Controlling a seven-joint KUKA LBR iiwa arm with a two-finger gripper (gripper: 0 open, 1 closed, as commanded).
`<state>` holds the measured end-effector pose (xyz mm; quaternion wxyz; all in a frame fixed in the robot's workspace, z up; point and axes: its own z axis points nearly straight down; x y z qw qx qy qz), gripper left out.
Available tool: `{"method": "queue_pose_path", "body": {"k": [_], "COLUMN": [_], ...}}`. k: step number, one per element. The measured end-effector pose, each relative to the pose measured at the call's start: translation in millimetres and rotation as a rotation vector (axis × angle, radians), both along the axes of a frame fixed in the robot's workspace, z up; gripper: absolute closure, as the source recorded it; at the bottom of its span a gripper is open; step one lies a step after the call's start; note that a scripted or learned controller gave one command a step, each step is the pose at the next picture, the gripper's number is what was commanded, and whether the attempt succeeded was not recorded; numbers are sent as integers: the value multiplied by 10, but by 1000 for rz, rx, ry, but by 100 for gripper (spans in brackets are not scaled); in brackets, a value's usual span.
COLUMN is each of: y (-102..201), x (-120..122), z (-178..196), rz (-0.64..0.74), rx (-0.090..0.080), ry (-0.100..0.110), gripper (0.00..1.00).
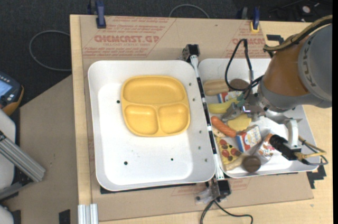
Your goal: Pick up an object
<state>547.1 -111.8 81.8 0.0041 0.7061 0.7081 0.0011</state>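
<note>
Here the left bin (105,128) holds a yellow tray (155,104), the right bin (211,67) toy food; pincer (244,106) state unclear

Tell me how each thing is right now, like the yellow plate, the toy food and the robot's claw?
yellow plate: flat, right side up in the left bin, nothing in its three sections.
banana: lying in the right bin.
carrot: lying on its side.
pizza slice: lying flat.
claw: low over the toy food; whether it is open or shut is unclear.

Grey arm (317,67) with an orange band (282,72) and black cables (235,62)
</note>
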Motion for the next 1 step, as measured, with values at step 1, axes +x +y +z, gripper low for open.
{"method": "queue_pose_path", "body": {"k": [1], "y": [-115], "x": [1131], "z": [-25], "rz": [-9], "rx": [7], "ry": [47], "gripper": [0]}}
